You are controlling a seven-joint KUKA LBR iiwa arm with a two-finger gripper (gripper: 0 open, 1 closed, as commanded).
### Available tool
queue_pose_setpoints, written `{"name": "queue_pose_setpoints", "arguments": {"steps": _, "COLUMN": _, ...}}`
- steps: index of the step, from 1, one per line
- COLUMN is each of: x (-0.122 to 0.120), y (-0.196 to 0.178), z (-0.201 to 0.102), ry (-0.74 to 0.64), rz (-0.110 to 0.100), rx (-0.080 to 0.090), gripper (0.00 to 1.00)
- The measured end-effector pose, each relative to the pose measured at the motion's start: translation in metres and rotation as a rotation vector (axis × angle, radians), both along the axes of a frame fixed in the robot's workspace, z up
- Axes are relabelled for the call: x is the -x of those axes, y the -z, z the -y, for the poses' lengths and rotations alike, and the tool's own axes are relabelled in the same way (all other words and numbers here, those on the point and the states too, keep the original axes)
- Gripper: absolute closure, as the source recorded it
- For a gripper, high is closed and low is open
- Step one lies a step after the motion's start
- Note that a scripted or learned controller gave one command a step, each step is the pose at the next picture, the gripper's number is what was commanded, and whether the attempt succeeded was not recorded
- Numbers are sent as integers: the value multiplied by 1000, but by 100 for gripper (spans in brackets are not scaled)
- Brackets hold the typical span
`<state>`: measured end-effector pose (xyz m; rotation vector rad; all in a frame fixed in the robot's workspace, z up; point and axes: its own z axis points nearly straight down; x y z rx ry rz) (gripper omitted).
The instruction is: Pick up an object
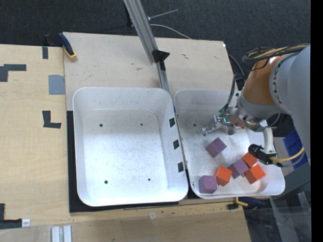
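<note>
Dark carpet (242, 14) surrounds the bench, and a pale wooden board (111, 59) lies across it, marked with grey and black tape patches on its left part. We see a yellow-handled tool (67, 45) near the board's upper left corner and a slanted aluminium post (141, 24) rising from behind the bins, with thin wires trailing away from it.

Two white bins sit side by side on a black mat. We find the left bin (81, 135) speckled with dark flecks on its floor. The right bin (184, 110) holds the blocks: one purple block (216, 147) near its middle, another purple block (207, 184) at the lower edge, an orange block (223, 175) just beside that one, a third purple block (238, 168) touching two more orange blocks (254, 168) near the right wall.

The arm (272, 84) reaches over the right bin, its orange band showing above the wrist. The gripper (218, 126) hangs low over the bin floor, just above the middle purple block and apart from it. We cannot tell whether its claw is spread or pressed together; we see no block between the tips.
</note>
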<state>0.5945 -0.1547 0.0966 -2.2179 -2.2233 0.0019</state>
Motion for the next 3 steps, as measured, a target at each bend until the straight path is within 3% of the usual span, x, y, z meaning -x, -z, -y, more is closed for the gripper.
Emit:
{"name": "queue_pose_setpoints", "arguments": {"steps": 1, "x": 67, "y": 6, "z": -25, "ry": 3, "rz": -6, "rx": -2, "gripper": 0}}
{"name": "queue_pose_setpoints", "arguments": {"steps": 2, "x": 20, "y": 5, "z": -8, "ry": 0, "rz": 3, "rx": 1, "gripper": 0}}
{"name": "queue_pose_setpoints", "arguments": {"steps": 3, "x": 69, "y": 5, "z": -23, "ry": 2, "rz": -4, "rx": -1, "gripper": 0}}
